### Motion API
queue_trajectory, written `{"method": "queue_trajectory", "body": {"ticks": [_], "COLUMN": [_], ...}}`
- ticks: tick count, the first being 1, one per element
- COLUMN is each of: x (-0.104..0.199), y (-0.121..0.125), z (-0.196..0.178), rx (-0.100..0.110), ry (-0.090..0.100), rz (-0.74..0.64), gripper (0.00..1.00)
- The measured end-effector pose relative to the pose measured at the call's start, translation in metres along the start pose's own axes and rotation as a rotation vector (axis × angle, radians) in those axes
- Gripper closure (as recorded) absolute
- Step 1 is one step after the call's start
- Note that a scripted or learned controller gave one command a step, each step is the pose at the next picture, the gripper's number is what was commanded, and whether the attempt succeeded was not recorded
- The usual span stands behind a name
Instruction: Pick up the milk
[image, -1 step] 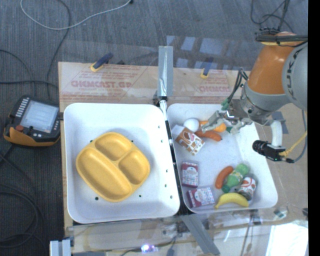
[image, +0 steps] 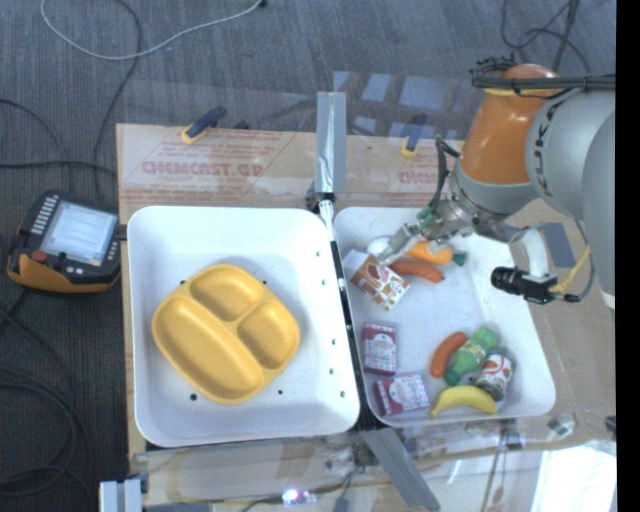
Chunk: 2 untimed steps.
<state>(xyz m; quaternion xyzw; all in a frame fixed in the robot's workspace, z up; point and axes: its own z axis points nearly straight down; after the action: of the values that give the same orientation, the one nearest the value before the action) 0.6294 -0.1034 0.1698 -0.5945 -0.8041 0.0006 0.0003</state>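
While hovering over the carrot (image: 432, 251), the tool (image: 418, 234) has an unreadable finger gap.

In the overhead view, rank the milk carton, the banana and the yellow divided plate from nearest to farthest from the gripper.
From the gripper:
1. Milk carton, just below-left of it in the right bin.
2. Banana, at that bin's near edge.
3. Yellow divided plate, across in the left bin.
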Motion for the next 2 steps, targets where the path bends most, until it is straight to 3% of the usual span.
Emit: {"method": "queue_trajectory", "body": {"ticks": [1,2], "x": [-0.004,0.004], "y": [0.013,0.002], "z": [0.052,0.058], "rx": [-0.029,-0.056], "ry": [-0.013,-0.025], "rz": [-0.178,-0.232], "gripper": [0.0,0.0]}}
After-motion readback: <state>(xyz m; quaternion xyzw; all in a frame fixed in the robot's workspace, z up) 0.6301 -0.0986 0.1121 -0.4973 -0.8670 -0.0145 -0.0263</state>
